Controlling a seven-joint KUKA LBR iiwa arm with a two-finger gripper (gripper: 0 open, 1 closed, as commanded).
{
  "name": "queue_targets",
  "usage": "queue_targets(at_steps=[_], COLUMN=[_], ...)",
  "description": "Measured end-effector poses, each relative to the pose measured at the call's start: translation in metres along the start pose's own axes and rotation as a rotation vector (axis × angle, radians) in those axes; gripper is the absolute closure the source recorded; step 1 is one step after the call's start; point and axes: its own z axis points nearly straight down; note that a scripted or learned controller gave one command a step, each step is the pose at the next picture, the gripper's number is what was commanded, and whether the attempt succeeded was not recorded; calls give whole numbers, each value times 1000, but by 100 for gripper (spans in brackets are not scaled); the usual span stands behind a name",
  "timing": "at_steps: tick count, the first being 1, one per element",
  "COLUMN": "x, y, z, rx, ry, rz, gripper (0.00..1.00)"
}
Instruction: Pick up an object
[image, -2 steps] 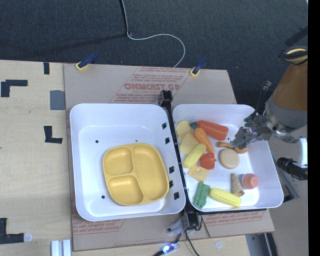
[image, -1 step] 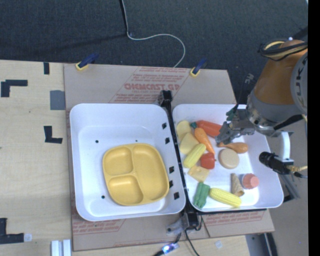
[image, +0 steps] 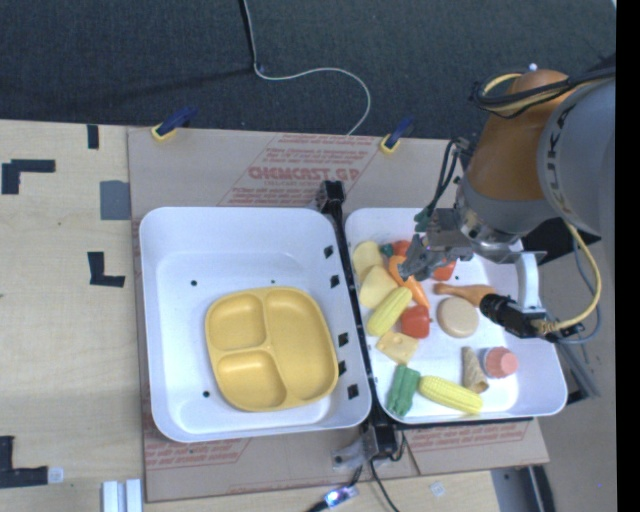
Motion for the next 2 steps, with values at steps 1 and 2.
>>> queue_targets(at_steps=[1, 2], x=[52, 109], y=[17, 37], z=[12, 12], rx=[0, -1], ry=[0, 0], rz=[0, -2], gripper=[100, 100])
